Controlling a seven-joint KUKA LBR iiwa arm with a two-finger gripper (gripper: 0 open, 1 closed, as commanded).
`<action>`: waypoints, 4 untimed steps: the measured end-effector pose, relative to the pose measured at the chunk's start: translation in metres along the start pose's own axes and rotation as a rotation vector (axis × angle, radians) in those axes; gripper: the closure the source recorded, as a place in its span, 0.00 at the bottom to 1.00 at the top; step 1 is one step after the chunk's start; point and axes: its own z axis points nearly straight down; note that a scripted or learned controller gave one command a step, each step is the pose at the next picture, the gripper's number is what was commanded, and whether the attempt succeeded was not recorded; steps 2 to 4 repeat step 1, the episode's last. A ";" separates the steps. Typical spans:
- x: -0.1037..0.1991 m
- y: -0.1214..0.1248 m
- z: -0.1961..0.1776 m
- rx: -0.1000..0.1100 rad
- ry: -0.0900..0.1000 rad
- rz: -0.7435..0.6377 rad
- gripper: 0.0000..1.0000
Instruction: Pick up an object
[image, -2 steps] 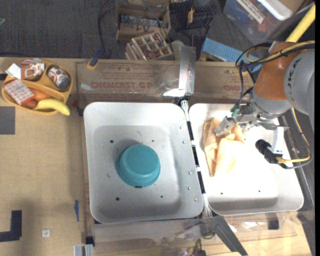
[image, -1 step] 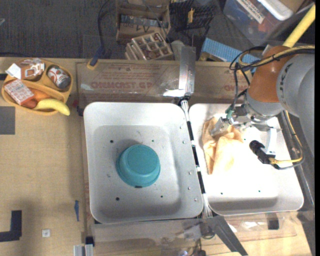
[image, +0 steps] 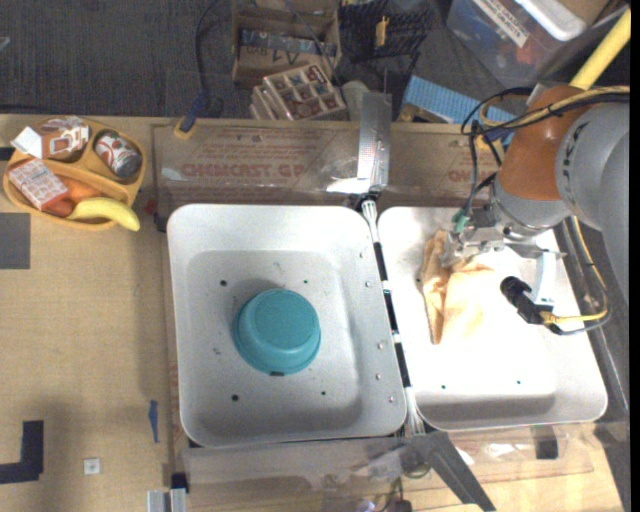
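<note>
A tan cloth (image: 455, 298) lies crumpled in the right bin (image: 520, 390), in its far left part. Its upper edge is drawn up to my gripper (image: 466, 240), which comes down from the right and is shut on the cloth's top. The grey arm with its orange band (image: 540, 150) hangs over the bin's far right corner. A teal bowl (image: 279, 331) sits upside down in the middle of the left bin (image: 200, 260), well away from the gripper.
A black plug with a yellow cable (image: 530, 302) hangs from the wrist over the right bin. A yellow tray with a banana and packets (image: 70, 180) stands on the bench at far left. A cardboard strip (image: 260, 165) runs behind the bins.
</note>
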 end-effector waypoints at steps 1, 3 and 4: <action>0.051 0.026 -0.082 0.010 0.002 -0.528 1.00; 0.051 0.026 -0.082 0.010 0.002 -0.528 1.00; 0.051 0.026 -0.082 0.010 0.002 -0.528 1.00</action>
